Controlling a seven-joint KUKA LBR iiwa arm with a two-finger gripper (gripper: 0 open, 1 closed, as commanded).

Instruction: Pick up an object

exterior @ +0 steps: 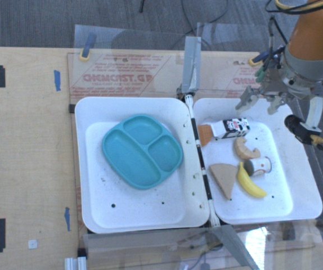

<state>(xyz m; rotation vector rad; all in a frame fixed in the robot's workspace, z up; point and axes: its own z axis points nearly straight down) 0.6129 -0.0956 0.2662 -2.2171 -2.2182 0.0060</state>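
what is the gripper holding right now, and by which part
Nothing: the gripper hangs open above the right bin's far edge, with the banana and other items lying below.

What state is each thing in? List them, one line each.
Turquoise three-compartment plastic plate: flat and right side up in the left white bin, nothing on it.
Yellow banana: lying in the right white bin, against the tan wedge.
Tan wedge-shaped piece: lying flat.
Black-and-white brush with orange bristles: on its side.
Hand: raised over the right bin's far edge, fingers spread, nothing between them.
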